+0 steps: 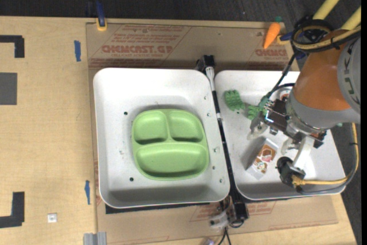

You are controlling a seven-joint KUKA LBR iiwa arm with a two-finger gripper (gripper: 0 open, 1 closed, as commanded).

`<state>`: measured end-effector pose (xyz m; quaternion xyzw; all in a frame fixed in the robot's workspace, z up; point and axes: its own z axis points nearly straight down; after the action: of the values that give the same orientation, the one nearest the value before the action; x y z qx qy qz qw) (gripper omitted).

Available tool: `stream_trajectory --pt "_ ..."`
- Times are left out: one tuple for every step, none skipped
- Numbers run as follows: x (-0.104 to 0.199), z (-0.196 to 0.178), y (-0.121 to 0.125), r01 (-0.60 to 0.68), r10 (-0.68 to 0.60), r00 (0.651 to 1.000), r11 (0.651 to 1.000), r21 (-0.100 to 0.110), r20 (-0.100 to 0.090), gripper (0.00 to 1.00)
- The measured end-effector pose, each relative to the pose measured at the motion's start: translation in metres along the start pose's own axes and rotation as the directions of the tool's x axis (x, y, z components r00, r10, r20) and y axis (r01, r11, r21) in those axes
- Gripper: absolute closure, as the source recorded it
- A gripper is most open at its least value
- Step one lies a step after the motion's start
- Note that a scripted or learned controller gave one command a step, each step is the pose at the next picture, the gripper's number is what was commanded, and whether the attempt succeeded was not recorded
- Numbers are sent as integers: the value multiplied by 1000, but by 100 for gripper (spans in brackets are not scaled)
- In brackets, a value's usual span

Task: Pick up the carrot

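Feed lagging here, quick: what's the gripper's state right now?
Gripper: over the right bin, grip state cannot be told. Carrot lies outside the bins.

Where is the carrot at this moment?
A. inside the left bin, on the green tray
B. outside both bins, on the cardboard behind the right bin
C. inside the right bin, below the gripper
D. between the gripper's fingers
B: the carrot lies on the cardboard beyond the right bin's far rim.

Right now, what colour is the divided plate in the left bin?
Light green. The three-compartment plate shows plainly in the camera view, lying in the white left bin.
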<state>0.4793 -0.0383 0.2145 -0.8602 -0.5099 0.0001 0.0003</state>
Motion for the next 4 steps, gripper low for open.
stream_trajectory --pt "4 30 -3 -510 510 860 860 3 2 0" --pt "-6 30 20 -685 685 729 729 1 1 0" --pt "-40 120 33 -555 555 832 832 1 1 0" --pt "-64 32 35 -463 463 886 886 1 1 0"
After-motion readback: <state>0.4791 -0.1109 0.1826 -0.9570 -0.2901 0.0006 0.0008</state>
